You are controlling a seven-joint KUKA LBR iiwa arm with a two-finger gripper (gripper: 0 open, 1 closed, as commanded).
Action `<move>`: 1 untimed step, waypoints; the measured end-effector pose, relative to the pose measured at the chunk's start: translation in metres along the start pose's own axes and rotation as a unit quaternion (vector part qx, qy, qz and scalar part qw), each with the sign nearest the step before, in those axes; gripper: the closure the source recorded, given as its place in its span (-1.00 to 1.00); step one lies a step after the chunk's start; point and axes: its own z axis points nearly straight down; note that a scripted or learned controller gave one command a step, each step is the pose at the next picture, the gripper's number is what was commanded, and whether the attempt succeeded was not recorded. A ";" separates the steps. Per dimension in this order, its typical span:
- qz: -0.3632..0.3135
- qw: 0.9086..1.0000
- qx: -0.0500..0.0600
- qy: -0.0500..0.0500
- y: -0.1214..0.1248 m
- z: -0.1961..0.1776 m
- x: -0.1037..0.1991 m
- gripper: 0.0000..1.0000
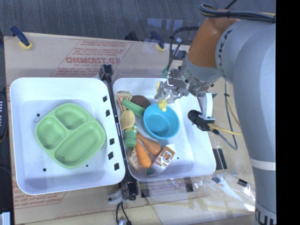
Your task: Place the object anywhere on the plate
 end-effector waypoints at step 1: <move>0.122 0.993 0.002 0.000 -0.021 0.026 0.083 1.00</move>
